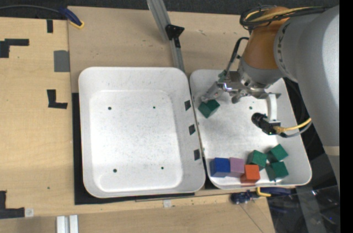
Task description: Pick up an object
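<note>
In the camera view, the jaws [216,95] sit low in the right bin [300,163], seemingly closed on a tilted green block [209,109], though contact is unclear. It looks light, rigid, best pinched across flat faces. Three more green blocks [277,152], one blue [220,166], one purple [236,165], one orange [251,172] cluster at the near edge.

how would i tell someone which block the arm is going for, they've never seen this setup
Look at the right-hand white bin, the one the grey arm reaches into. Near that bin's upper left stands a single dark green block, right beneath the gripper. It stands apart from every other block; the other greens sit with the blue, purple and orange blocks clustered along the bin's bottom edge.
</note>
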Available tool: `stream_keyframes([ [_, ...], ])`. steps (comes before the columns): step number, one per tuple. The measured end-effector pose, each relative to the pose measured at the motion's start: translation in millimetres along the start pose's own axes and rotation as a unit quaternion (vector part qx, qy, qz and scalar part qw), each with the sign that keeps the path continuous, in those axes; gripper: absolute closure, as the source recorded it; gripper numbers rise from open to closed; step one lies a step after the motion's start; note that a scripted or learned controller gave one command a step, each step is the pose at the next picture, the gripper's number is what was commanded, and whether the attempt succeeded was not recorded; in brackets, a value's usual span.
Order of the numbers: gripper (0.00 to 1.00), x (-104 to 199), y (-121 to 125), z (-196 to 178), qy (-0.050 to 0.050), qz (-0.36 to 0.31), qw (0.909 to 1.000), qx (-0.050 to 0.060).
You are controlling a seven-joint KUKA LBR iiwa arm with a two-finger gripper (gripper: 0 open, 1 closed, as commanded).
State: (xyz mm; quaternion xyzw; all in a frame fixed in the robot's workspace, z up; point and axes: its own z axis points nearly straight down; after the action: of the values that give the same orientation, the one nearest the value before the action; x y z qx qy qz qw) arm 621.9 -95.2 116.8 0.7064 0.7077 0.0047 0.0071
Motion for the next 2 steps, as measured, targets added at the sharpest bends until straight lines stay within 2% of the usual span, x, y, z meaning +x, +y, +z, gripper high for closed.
stream_keyframes([
  [1, 1.00, 0.4, 2.2, -11.5, 0.000, 0.000, 1.0000, -0.003],
  [2, 1.00, -5.6, 10.9, -59.5, 0.001, 0.000, 1.0000, 0.006],
])
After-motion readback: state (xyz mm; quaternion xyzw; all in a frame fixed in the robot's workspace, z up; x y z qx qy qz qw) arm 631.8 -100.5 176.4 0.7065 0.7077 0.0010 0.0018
